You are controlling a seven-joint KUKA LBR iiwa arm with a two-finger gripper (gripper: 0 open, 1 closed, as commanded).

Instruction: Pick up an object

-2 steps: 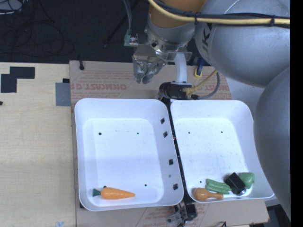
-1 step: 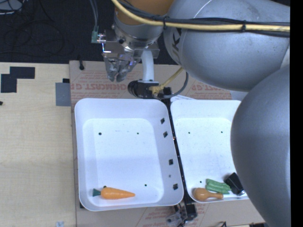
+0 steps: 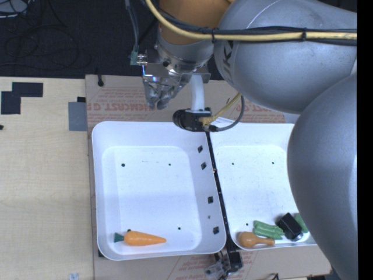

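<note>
Your arm looms closest, its claw raised beyond the left bin, gripping nothing; how wide it gapes, you cannot tell. Nothing is picked yet: carrot lies at that bin's near edge.

Bulky grey arm w/ orange band, yellow cable, metal gripper.

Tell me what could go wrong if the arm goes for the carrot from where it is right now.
1. The carrot lies near the left bin's front wall, so the pincer, now hanging high over the far rim, may bump that wall coming down.
2. The carrot is rounded and tapered, so it could roll or slip away.
3. The bulky arm already hides part of the right bin.
</note>
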